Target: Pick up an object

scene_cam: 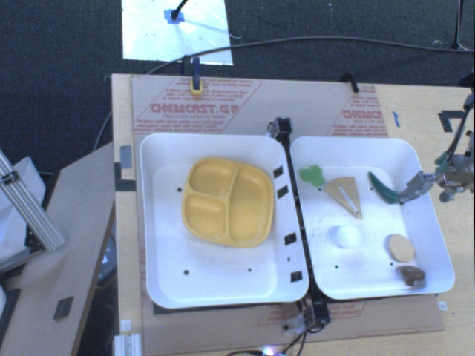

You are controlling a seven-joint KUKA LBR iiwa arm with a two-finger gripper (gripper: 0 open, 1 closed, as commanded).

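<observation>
The right bin (pixel 427 221) holds several small items. A dark green curved piece (pixel 381 186) lies near its right wall, and my gripper (pixel 410 191) reaches in from the right with its tip against that piece's right end. Whether the piece is gripped cannot be made out. A tan wedge (pixel 346 195) lies in the bin's middle, with a light green lump (pixel 312 175) to its left. Lower down sit a white ball (pixel 347 236), a round tan disc (pixel 401 248) and a small brown lump (pixel 412 275).
The left bin (pixel 159 273) holds a yellow divided plate (pixel 228 201). Black clips (pixel 289 238) line the seam between the bins. A cable (pixel 297 43) runs across the dark floor behind the bench, and a metal frame (pixel 30 210) stands at the left.
</observation>
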